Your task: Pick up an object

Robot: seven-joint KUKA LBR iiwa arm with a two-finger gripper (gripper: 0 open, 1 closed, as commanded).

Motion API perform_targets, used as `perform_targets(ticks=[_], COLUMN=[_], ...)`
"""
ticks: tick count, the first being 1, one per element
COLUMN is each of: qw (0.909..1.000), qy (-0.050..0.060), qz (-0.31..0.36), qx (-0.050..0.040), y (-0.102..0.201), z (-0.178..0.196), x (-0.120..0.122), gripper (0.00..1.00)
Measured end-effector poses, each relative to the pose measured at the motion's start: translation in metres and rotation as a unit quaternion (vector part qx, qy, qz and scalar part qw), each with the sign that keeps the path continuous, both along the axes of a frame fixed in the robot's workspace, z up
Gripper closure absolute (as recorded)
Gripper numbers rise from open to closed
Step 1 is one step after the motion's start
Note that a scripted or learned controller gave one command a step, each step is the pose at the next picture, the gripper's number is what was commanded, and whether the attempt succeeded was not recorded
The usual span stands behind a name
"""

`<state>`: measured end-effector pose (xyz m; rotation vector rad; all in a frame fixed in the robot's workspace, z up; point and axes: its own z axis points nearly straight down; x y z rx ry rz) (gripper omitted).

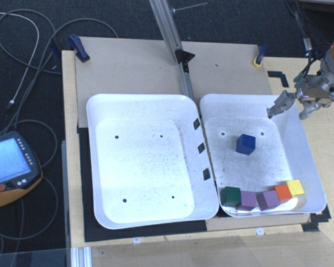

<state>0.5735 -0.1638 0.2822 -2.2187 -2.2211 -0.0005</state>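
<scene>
**Gripper high at far right rim, blue cube alone mid-bin**

While the gripper (292, 107) hangs spread and empty over the far right edge of the right bin (309, 149), I note the blue cube (245, 144) sits alone mid-floor with bare room all round, my likeliest pick. Green (230, 196), purple (249, 199), orange (284, 193) and yellow (295, 188) cubes crowd the near wall, leaving tight finger clearance there.
</scene>
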Motion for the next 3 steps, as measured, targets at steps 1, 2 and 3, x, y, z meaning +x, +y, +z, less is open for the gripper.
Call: perform_targets(ticks=[1, 2, 3], qw=[1.0000, 1.0000, 1.0000], qy=[0.003, 0.003, 0.003], qz=[0.002, -0.001, 0.000], qx=[0.0005, -0.0001, 0.0009], y=[0.026, 0.008, 0.038], z=[-0.096, -0.156, -0.185], x=[0.058, 0.071, 0.037], gripper=[0.00, 0.00, 0.00])
